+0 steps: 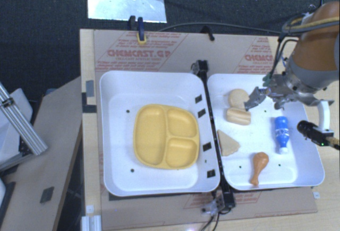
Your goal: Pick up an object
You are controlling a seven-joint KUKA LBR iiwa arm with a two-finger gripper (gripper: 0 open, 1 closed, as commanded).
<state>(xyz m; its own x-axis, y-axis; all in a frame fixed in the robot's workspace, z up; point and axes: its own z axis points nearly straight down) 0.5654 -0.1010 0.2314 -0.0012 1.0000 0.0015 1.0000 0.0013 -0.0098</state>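
Two shallow white plastic bins sit side by side on the bench point(64, 118), over a sheet of printed cardboard point(159, 52). The left bin point(114, 118) holds a smooth yellow tray point(166, 136) with rounded corners, moulded into three compartments. The right bin point(305, 171) holds five small toy pieces. A pale, dome-shaped bun point(237, 97) lies near the bin's far left part, and a tan, rounded bread roll point(238, 116) lies just in front of it, close to or touching it. A flat, wedge-shaped cream slice point(228, 143) rests by the divider between the bins. A glossy brown drumstick point(258, 167) lies toward the near edge, its thin end pointing at the viewer. A blue bottle point(281, 133) with a white band lies on its side to the right. The grey arm point(313, 60) enters from the right above this bin. Its metal claw point(265, 96) hangs just right of the bun, with nothing visible between its fingers; whether it is open or closed cannot be told.
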